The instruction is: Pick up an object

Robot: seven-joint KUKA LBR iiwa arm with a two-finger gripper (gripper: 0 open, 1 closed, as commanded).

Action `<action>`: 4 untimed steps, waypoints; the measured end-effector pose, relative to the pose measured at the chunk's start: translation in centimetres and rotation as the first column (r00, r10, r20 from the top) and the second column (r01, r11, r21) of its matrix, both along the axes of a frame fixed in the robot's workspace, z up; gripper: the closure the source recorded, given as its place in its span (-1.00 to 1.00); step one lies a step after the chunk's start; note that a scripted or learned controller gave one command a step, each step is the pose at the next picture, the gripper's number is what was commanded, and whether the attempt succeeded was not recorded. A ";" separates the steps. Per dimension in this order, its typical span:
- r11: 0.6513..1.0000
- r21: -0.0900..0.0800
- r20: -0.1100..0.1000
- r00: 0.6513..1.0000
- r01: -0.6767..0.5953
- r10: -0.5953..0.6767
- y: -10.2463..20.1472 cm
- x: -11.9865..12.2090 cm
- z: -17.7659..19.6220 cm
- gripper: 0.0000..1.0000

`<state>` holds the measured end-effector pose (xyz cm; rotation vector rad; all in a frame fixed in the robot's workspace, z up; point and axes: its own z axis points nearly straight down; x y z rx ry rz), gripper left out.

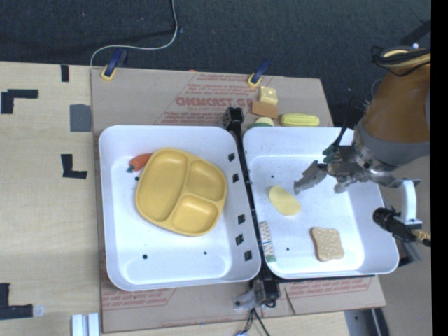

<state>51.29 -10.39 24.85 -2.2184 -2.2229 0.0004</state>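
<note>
Yellow potato-like piece (284, 201) in right bin (364, 261), long axis upper-left to lower-right, beside claw (306, 183), finger state unclear.

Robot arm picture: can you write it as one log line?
gripper: over right bin, nothing held | nearest: yellow slice | toast: untouched

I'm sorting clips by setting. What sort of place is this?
Probably a robotics lab bench: two shallow white bins sit clamped on cardboard, a grey and orange robot arm reaches in, and toy food such as a slice of toast and a yellow divided plate lies inside.
</note>
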 end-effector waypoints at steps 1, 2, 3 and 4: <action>1.000 0.000 -0.007 1.000 0.000 0.000 0.3 3.5 -8.0 -1.00; 1.000 -0.001 -0.005 1.000 0.000 0.000 0.9 4.7 -16.1 -1.00; 1.000 -0.004 0.010 1.000 0.001 -0.001 0.6 3.7 -16.1 -1.00; 1.000 0.000 0.009 1.000 -0.001 0.001 0.8 3.8 -15.0 1.00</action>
